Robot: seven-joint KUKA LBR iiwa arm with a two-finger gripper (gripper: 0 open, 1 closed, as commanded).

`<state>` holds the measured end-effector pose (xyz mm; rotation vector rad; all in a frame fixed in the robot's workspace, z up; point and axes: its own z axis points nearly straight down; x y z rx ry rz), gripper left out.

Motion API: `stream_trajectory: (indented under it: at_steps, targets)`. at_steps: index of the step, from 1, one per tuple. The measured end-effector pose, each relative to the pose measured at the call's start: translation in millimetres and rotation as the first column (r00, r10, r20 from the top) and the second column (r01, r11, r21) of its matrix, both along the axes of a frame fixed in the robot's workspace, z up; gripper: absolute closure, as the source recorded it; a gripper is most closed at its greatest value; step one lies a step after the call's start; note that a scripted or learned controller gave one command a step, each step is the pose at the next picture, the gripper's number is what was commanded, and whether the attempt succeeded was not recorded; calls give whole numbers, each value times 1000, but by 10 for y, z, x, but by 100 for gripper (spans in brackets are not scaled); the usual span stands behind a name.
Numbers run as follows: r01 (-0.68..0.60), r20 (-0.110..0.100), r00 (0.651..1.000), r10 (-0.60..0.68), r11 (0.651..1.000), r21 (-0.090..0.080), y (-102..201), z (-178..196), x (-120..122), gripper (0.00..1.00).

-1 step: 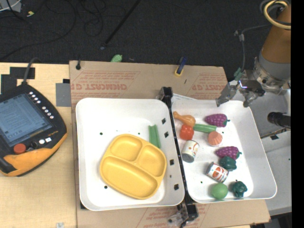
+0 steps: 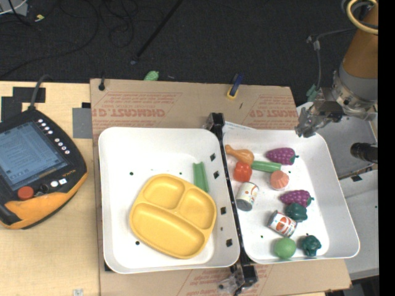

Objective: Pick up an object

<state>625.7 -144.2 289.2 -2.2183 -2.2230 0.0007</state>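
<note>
While gripper (image 2: 307, 127) is seen by R bin's (image 2: 345, 227) far rim, its grip state can't be told. 1 purple grape bunch (image 2: 281, 156) nearby is laid left-right, green stem pointed right.

Toys crowd the right bin (image 2: 338, 184); its upper right corner offers room.

Light wood bench (image 2: 49, 251) carries a brown cardboard sheet (image 2: 185, 106). On the cardboard, two white bins side by side: left bin (image 2: 117, 165), right bin (image 2: 336, 196). Teach pendant (image 2: 34, 165) lies on bench at left.
</note>
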Motion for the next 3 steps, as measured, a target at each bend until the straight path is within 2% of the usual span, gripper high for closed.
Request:
stream_trajectory:
  at_steps: [1, 2, 3]
  targets:
    - [7, -8, 1000, -7, 1000, 1, -422, -352, -693, 100]
    - [5, -10, 1000, -5, 1000, 2, -699, -985, -1152, 100]
    - [1, -2, 1000, -1, 1000, 1, -679, -659, -1511, 100]
